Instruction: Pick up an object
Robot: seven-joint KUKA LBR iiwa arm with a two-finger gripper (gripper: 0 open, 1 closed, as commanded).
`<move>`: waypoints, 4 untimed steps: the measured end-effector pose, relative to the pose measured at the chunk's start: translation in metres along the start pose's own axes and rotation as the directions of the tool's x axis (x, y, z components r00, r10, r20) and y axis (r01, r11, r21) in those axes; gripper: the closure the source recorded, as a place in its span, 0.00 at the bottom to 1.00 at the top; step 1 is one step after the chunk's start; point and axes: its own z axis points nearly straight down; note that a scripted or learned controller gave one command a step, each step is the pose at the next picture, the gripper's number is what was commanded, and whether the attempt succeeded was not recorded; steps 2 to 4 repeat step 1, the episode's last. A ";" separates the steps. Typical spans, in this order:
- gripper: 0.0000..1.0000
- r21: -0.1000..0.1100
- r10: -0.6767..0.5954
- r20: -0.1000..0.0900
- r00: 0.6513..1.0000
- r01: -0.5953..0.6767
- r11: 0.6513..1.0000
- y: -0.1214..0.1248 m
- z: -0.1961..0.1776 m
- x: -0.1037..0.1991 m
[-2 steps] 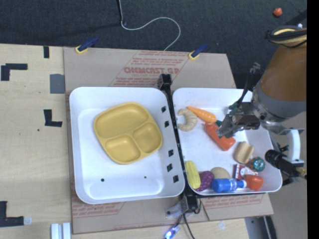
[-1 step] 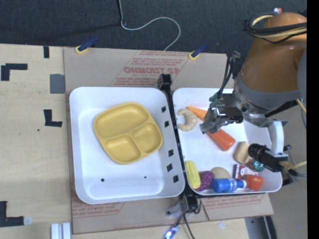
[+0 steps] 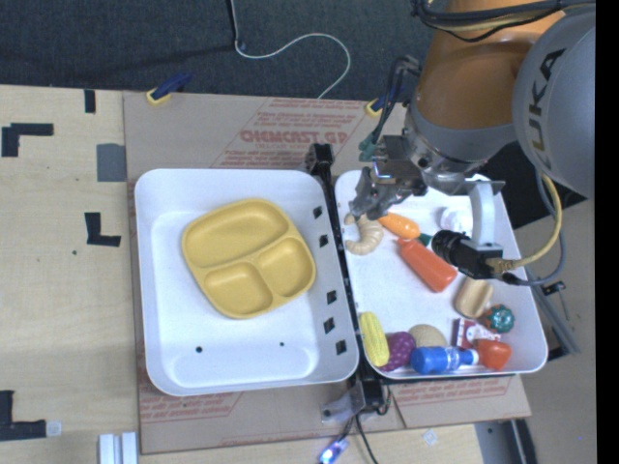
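My gripper (image 3: 370, 199) hangs low over the far left part of the right bin (image 3: 517, 303). Its metal fingers sit just above a beige croissant-shaped toy (image 3: 365, 238) and beside an orange carrot toy (image 3: 398, 226). An orange bottle-shaped toy (image 3: 427, 263) lies just right of them. I see nothing between the fingers. The arm's wrist covers the bin's far side.
The left bin (image 3: 164, 201) holds a yellow divided plate (image 3: 248, 256). Along the right bin's near edge lie a corn cob (image 3: 373, 337), a purple toy (image 3: 398, 346), a blue bottle (image 3: 438, 359), a red item (image 3: 491, 354) and a teal ball (image 3: 500, 318). Black clips line the wall between the bins.
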 end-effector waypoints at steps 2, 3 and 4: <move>1.00 -0.004 -0.001 -0.003 1.000 0.001 1.000 -0.037 -0.089 0.024; 1.00 -0.004 -0.001 -0.003 1.000 0.001 1.000 -0.037 -0.089 0.024; 1.00 -0.004 -0.001 -0.003 1.000 0.001 1.000 -0.037 -0.089 0.024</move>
